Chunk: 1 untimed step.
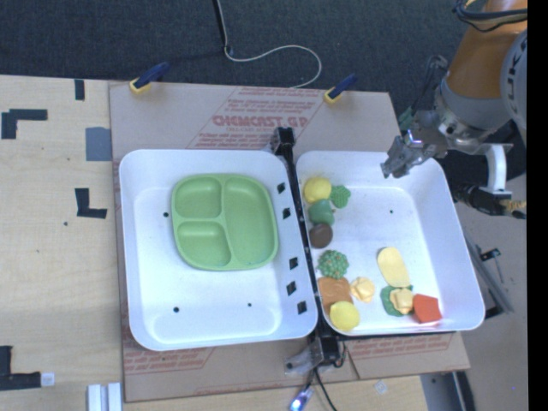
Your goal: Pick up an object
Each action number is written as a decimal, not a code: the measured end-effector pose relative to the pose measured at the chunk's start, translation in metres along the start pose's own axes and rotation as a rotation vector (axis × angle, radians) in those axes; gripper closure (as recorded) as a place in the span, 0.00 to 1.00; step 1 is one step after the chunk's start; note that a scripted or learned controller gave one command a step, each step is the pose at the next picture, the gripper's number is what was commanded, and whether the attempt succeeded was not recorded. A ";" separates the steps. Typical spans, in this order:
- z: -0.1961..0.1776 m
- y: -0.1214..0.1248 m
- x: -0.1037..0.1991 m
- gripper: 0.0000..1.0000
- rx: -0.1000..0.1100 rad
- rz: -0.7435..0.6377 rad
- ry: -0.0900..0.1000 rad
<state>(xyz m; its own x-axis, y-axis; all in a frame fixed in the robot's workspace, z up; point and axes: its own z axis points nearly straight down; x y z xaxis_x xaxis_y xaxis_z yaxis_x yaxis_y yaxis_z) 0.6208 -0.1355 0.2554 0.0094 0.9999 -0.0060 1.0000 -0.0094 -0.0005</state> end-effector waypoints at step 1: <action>-0.090 0.039 0.045 1.00 -0.010 -0.015 0.005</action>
<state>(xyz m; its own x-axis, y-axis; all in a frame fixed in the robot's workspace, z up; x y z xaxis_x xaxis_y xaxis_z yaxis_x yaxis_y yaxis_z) 0.6601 -0.0899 0.3448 -0.0061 1.0000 -0.0014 0.9999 0.0061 0.0098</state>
